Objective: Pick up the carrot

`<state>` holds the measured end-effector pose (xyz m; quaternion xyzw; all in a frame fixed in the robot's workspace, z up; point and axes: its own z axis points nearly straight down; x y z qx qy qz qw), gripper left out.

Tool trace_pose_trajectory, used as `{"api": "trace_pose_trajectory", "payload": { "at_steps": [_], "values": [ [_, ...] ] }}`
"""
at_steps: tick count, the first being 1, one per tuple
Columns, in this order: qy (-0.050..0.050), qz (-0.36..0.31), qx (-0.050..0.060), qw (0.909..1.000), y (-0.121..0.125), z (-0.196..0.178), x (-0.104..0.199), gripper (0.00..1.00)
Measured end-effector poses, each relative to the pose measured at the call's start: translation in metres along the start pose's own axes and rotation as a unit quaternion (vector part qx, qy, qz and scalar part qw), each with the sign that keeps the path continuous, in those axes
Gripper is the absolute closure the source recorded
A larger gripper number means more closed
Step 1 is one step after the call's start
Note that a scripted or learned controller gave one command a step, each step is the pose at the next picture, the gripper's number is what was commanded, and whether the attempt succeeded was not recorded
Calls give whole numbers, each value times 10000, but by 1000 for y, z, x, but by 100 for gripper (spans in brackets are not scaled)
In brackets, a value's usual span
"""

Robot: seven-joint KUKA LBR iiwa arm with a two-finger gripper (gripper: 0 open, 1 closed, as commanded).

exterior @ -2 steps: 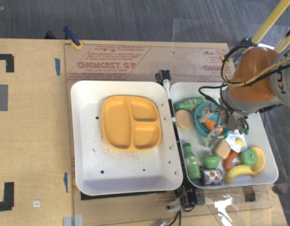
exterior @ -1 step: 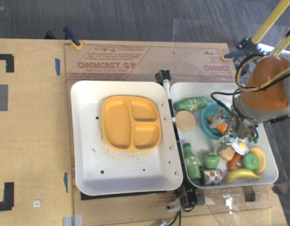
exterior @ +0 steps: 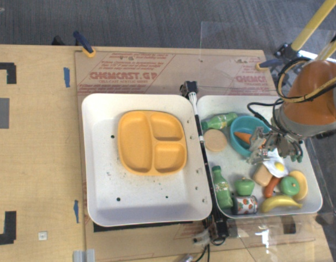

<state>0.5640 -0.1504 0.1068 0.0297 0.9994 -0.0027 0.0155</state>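
The small orange plastic carrot (exterior: 243,137) lies inside the round teal plastic bowl (exterior: 245,135), which sits in the upper middle of the right-hand shallow white bin (exterior: 315,198). Its long axis runs roughly left to right, tilted slightly downward toward the right, with the thicker end seeming to rest near the bowl's right wall.

The metal 2-finger hand (exterior: 264,149) hangs just beside the bowl's right rim, low over the bin, beneath the arm's orange band (exterior: 315,94). The carrot lies up and to the left of the hand, close by. Whether the hand's fingers are apart or together I cannot tell; cables and linkage clutter that spot, and nothing is visibly held between them.

My judgement: the coming move turns on shifting the hand a little leftward over the bowl and closing across the carrot's short width, so the fingers would need to straddle it from the near and far sides. The bowl wall may get in the way.

The left-hand white bin (exterior: 97,162) carries 1 yellow-orange divided plastic plate (exterior: 151,142), well apart from the action.
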Motion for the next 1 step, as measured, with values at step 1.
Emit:
{"api": "trace_pose_trajectory", "payload": {
  "at_steps": [1],
  "values": [
    [43,2321,6,9727,34,12,-29,100]
  ]
}}
